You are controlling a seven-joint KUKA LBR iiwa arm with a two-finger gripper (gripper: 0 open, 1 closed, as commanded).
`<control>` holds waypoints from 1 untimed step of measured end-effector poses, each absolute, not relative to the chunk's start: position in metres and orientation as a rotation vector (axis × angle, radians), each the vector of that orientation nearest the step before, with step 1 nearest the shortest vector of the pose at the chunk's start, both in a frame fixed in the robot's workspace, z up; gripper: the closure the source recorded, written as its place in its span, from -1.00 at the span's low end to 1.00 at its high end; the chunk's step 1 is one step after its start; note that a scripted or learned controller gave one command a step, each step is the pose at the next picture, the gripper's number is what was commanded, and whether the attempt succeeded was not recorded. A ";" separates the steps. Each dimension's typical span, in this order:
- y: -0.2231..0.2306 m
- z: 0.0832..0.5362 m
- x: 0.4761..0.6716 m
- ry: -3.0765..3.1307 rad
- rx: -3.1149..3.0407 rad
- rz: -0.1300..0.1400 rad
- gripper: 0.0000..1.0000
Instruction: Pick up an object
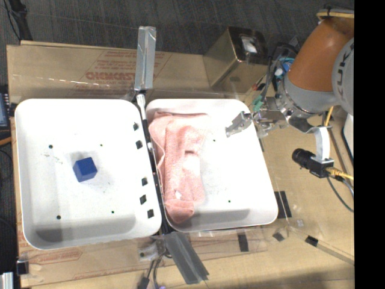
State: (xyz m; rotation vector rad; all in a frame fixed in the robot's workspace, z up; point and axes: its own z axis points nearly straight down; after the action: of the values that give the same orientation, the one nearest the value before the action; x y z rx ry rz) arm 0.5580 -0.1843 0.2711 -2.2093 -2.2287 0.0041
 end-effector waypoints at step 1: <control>-0.120 0.146 0.582 -2.239 -2.197 0.007 -1.00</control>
State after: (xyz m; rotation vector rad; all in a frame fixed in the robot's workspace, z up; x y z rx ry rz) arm 0.5821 -0.1196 0.1462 -2.1967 -2.2394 0.0066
